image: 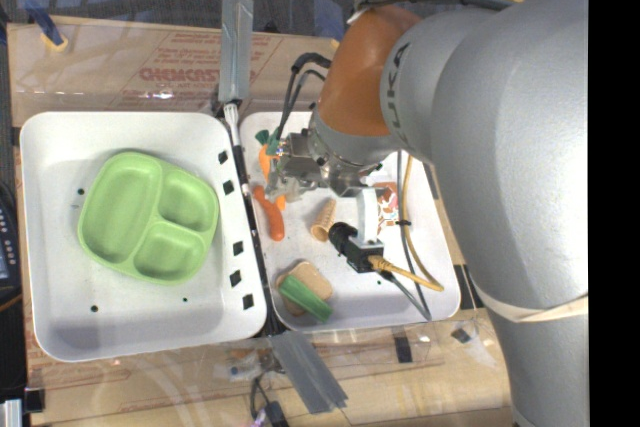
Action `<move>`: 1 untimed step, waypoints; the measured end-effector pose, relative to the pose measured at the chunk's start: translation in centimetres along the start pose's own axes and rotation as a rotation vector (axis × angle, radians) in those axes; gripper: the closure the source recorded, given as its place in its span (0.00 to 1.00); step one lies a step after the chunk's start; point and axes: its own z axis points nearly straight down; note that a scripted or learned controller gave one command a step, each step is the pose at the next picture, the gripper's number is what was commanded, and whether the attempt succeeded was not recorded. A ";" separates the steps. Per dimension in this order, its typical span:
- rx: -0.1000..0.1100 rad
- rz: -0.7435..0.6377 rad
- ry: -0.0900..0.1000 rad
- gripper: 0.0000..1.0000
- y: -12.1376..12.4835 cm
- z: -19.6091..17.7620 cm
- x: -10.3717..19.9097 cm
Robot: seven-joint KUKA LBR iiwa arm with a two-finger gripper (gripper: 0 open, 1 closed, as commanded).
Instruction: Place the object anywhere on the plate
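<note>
A light green divided plate (148, 212) lies in the left bin (60, 315). My gripper (283, 177) reaches down into the right bin (440, 287) near its left wall. An orange sausage-shaped piece (271, 215) lies just below the gripper, close to or touching it. A tan cone (322, 218) rests to its right. A small orange and green piece (265, 152) sits just left of the gripper, partly hidden by it. At the front of the bin a green cylinder (303, 299) lies on a tan bread-like piece (313, 279).
The grey arm with its orange band (365, 80) covers the right half of the right bin. Black and yellow cables (395, 270) hang over that bin's floor. The divider between the bins (245, 215) runs beside the gripper. Cardboard (130, 65) lies behind the bins.
</note>
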 end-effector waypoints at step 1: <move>0.000 0.000 0.000 0.00 0.0 0.0 0.0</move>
